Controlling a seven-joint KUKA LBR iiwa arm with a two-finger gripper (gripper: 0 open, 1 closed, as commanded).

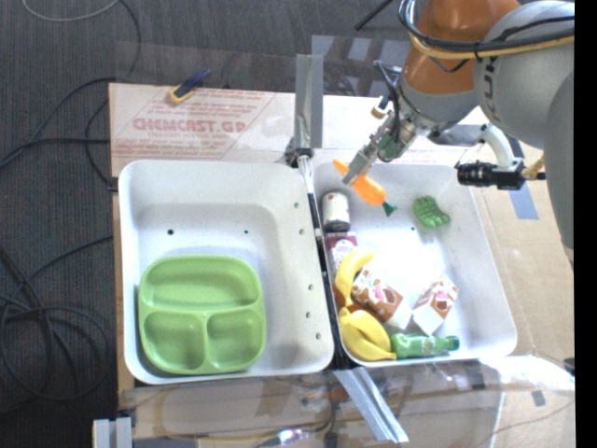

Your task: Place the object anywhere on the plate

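A green divided plate [200, 284] lies in the front left of the left bin [215, 187]. My gripper [358, 166] hangs over the back left of the right bin [466, 250]. It is shut on an orange toy carrot [370, 190]. The carrot's orange body sticks out on both sides of the fingers, and its green tip points to the front right. The gripper and carrot are well to the right of the plate, beyond the wall between the two bins.
The right bin also holds a green leafy toy [431, 213], a dark bottle [335, 211], two bananas [351, 273], two small cartons [377, 293] and a green bottle [424, 345]. An upright post [308, 101] stands behind the bins.
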